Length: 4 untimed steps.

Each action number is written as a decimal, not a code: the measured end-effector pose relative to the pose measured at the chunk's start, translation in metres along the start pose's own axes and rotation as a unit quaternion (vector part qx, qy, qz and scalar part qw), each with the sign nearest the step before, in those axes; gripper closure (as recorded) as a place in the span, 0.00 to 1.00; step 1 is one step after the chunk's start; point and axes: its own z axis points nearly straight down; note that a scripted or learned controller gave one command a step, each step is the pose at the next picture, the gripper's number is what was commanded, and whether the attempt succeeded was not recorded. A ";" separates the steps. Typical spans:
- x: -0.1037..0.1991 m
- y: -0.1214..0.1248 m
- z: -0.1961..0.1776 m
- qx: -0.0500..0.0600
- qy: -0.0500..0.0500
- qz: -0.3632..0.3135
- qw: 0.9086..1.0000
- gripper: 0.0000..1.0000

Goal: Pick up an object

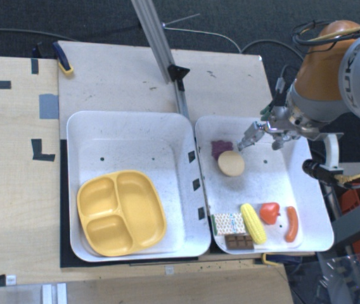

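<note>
Claw (pixel 263 137) hangs over the right bin (pixel 307 189), fingers spread, nothing between them. Nearest target: the cream round piece (pixel 231 164), just beside it, possibly touching the purple item (pixel 221 148). Centre over it, descend straight, then close.

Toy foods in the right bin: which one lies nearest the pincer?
The round beige bun, just below-left of the pincer; the purple piece beside it is close too, while corn, tomato and sausage lie at the bin's near end.

I see open floor mid right bin (pixel 275 182). Food crowds its near edge; yellow tray (pixel 122 213) fills left bin's (pixel 129 132) near half, far half open.
</note>
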 end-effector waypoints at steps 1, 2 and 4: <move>0.017 -0.010 0.138 0.000 -0.001 0.000 1.000 0.00; 0.067 0.042 0.030 -0.005 0.000 -0.002 1.000 0.00; 0.106 -0.031 0.031 0.001 0.000 0.001 1.000 0.00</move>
